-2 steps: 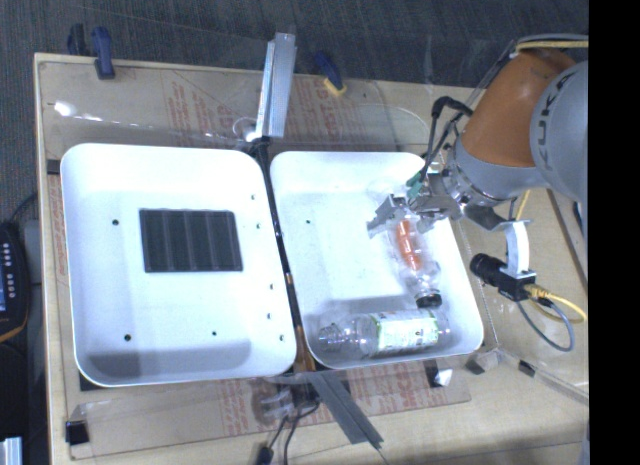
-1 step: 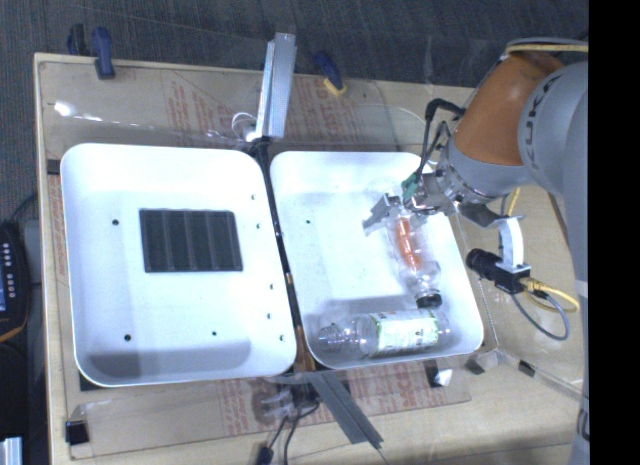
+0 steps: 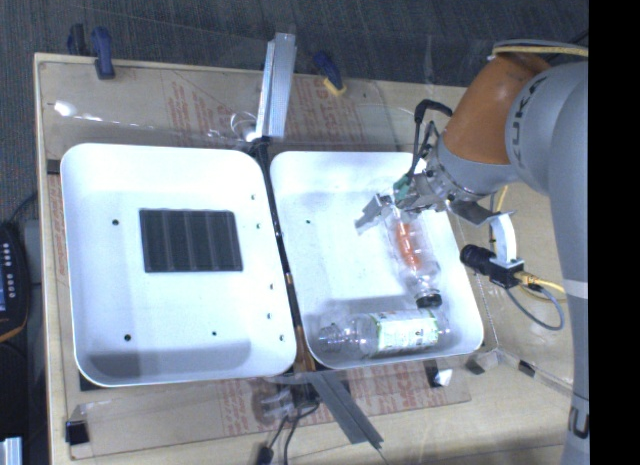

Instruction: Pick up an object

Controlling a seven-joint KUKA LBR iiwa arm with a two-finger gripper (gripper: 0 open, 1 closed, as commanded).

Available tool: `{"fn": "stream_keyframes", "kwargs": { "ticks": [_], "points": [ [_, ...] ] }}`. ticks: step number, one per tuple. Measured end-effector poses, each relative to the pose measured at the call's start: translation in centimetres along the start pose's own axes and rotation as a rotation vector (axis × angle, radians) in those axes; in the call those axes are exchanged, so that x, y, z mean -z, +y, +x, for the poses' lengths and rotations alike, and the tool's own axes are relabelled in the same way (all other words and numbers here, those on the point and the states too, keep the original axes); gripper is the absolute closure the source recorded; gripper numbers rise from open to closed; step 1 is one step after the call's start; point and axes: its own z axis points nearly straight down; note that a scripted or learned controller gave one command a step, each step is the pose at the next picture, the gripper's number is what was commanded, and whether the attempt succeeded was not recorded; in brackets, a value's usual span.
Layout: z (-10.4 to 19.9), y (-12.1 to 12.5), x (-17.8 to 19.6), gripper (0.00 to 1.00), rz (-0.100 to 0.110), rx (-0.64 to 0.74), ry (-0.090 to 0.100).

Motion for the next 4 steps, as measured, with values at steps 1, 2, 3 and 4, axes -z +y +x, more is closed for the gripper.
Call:
{"fn": "stream_keyframes", "kwargs": {
  "ticks": [1,2,3,4],
  "points": [
    [0.2,-1.2,-0.3,0.0,0.004,0.008,0.003],
    [5.2,-4.1,4.2,0.0,0.001,0.021,0.001],
    [0.8,-3.4,1.7,0.0,0.0,0.115,0.0],
    [0.0,-1.0,-0.5,0.0,0.0,0.136,0.0]
  ]
}}
